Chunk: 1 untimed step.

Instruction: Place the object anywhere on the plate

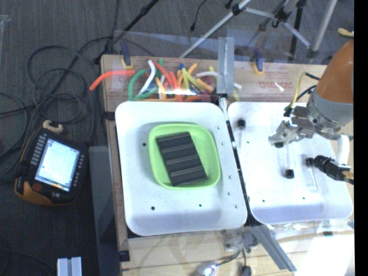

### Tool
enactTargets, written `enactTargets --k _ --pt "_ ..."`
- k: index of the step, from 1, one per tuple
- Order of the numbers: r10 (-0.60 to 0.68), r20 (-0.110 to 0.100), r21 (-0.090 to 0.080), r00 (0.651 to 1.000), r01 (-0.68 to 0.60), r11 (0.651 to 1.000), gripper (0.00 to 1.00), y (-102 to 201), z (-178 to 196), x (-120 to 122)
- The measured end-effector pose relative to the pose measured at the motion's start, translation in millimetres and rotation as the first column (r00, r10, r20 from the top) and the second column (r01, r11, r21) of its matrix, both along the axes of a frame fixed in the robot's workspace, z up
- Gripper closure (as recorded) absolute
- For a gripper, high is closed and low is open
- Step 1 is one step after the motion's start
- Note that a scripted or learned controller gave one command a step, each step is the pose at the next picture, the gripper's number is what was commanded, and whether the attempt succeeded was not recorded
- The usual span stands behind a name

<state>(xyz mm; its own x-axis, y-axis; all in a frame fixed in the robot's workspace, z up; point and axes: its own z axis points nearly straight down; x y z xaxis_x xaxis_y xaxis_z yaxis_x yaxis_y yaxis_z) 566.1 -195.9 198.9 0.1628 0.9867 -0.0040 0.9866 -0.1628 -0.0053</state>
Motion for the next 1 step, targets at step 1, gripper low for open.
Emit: enactTargets --k 1 --pt "0.061 0.003 -0.006 0.998 -0.061 0.998 1.00 68.3 -54.1 -52.0"
